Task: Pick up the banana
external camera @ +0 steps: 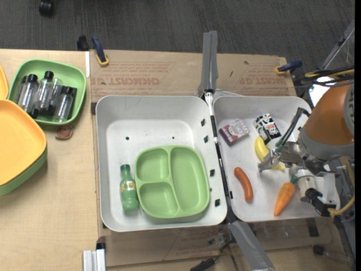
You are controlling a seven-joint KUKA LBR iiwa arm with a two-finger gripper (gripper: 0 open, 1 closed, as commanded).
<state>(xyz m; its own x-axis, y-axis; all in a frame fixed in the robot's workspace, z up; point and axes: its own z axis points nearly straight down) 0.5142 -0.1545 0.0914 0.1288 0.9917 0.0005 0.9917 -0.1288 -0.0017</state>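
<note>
The yellow banana (260,148) lies in the right bin (248,208), just below a small black and white carton (267,126). My gripper (273,161) is low in that bin, its tips at the banana's lower right end. The arm's wrist, grey with an orange band (333,120), covers the bin's right part. Part of the banana's right end is hidden behind the gripper.
An orange carrot (284,197) and a red sausage (243,183) lie in the right bin's front, a maroon packet (233,131) further back. The left bin (113,123) holds a green divided plate (170,181) and a green bottle (128,187). A green tray of bottles (48,92) and orange plates (20,145) sit at left.
</note>
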